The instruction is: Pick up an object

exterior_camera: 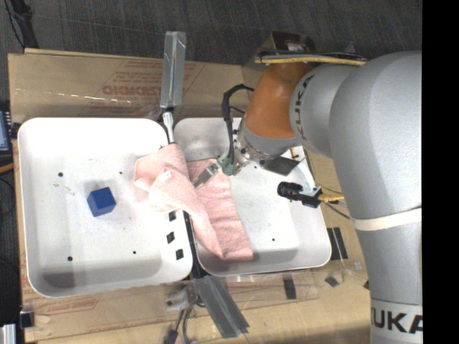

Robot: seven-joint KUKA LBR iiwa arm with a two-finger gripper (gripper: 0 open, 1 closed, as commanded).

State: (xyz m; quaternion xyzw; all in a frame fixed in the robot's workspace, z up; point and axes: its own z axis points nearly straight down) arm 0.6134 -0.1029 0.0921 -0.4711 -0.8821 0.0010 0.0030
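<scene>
Cardboard (64, 84) covers the bench under two white bins, dark carpet (215, 13) lies beyond, and a pink cloth (215, 206) drapes over the shared rims, bunched in the left bin (43, 192) and trailing down the right bin (287, 228). A blue cube (101, 201) sits alone on the left bin's floor, well apart from the cloth. From the right the grey arm (358, 120) bends down so its tool (215, 170) rests at the cloth's upper edge in the right bin; whether it grips I cannot tell.
</scene>
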